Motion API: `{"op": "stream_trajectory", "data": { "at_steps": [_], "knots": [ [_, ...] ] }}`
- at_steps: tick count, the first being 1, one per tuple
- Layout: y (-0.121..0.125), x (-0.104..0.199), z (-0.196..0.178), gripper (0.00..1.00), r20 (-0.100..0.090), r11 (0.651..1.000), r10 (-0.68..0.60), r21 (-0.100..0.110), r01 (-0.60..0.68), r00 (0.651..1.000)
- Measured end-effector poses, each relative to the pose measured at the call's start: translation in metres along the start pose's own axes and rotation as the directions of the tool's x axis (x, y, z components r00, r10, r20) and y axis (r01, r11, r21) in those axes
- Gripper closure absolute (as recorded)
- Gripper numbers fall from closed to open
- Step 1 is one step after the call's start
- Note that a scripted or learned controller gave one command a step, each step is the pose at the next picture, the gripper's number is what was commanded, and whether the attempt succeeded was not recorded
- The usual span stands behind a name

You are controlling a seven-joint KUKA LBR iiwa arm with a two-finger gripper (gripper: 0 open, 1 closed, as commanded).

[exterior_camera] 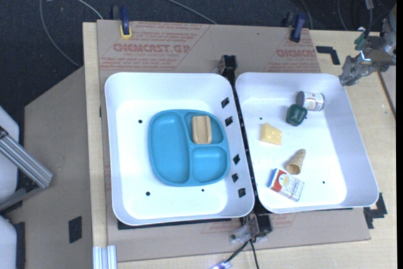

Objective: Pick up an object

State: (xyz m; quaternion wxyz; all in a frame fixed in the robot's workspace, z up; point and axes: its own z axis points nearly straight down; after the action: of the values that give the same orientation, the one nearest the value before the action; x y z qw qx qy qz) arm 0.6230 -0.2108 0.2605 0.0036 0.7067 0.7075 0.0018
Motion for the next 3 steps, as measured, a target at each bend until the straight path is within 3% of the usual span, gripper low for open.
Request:
{"op": "stream_trajectory", "data": {
  "at_steps": [1,3],
  "knots": [
    [-0.011,0.049,0.01,1.0,-0.005,1.0,-0.003,0.01,0.003,1.0],
    [-0.021,0.159,0.006,1.0,-0.006,1.0,-0.004,0.01,0.004,1.0]
  ]
}}
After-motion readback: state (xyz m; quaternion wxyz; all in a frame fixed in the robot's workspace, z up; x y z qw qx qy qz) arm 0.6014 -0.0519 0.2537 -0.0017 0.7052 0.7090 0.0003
